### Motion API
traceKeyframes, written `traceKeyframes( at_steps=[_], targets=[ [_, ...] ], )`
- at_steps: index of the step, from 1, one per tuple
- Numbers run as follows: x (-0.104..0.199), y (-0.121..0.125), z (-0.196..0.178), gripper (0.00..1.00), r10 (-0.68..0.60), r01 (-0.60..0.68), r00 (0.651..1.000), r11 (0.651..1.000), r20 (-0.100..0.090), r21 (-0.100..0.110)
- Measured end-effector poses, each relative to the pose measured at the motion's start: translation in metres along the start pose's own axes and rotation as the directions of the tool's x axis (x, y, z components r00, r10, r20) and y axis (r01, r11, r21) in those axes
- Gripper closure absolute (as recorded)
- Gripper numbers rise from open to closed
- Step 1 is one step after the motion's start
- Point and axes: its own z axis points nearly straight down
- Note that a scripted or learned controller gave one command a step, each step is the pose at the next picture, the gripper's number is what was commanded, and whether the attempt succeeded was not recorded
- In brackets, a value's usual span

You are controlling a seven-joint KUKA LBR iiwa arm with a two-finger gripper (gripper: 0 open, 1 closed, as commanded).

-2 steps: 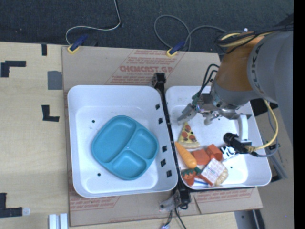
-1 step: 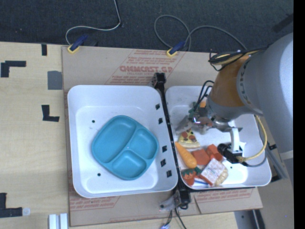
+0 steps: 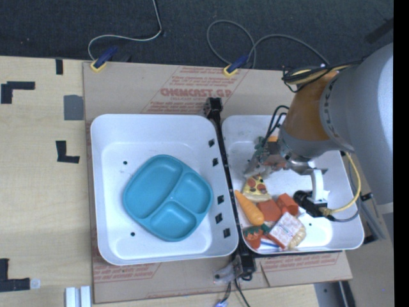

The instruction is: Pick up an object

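Glossy smooth plastic forms the blue divided plate and both white bins; brown cardboard underneath looks matt.

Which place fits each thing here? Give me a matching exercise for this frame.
Things:
1. blue tray
2. carrot
3. gripper
4. blue clips

Places:
A. right bin, near its left wall
B. above the right bin's upper part
C. left bin
D. cardboard's far edge

Pairs: 1-C, 2-A, 3-B, 4-D

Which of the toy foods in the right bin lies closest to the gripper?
The pizza slice, directly below the gripper. The carrot and red block lie farther toward the bin's front.
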Motion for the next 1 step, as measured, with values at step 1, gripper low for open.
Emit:
traceKeyframes(
  at_steps=[1],
  targets=[
    [0.0288,-0.023,-0.0886,1.0,-0.002,0.002,1.0,1.0,-0.002,0.002]
  ],
)
